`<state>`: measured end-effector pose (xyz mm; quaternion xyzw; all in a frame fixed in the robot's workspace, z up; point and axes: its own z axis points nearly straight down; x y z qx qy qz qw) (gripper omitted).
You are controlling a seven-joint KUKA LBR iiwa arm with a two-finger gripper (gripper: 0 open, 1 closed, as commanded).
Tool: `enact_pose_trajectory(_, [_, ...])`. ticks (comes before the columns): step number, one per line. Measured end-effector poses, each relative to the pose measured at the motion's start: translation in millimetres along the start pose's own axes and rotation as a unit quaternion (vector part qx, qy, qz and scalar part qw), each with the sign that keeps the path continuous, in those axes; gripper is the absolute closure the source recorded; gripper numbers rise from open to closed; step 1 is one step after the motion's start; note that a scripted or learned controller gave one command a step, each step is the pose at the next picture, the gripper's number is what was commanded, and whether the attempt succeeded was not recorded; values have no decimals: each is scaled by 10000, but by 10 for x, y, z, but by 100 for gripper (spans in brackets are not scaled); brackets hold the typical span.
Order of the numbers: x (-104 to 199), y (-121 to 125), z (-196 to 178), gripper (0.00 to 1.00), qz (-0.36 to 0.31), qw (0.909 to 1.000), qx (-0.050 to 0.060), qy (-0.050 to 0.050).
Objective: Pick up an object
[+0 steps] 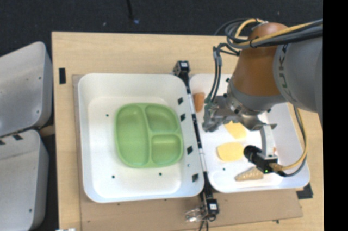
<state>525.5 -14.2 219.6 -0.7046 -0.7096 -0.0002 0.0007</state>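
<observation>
Yellow pieces (229, 151) lie flat on the floor of the right bin (291, 178): one rounded slab near the bin's middle and a second yellow piece (236, 130) just beyond it, partly covered by the gripper's hardware. You will also see a tan cone-shaped wedge (249, 174) near the bin's front rim and a small orange item (199, 100) close to the divider where the two bins meet. Open floor remains along the right bin's front left corner; the rest is crowded by the arm. The left bin (98, 181) is a shallow white tray with rounded corners, and a pale green compartment plate (148, 135) of smooth plastic, with three recesses, sits in its middle, leaving bare white floor all around it. The arm (277, 69) reaches in from the right, its orange band bulging above the grey wrist, with cables looping over the top. The gripper (215, 120) is low over the right bin's left half, near the divider and beside the upper yellow piece. You cannot tell from this view how the jaws stand.
</observation>
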Motion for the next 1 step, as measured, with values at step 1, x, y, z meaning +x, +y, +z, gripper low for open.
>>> enact_pose_trajectory(1, [521,-51,40,100,4,10000,2,-1])
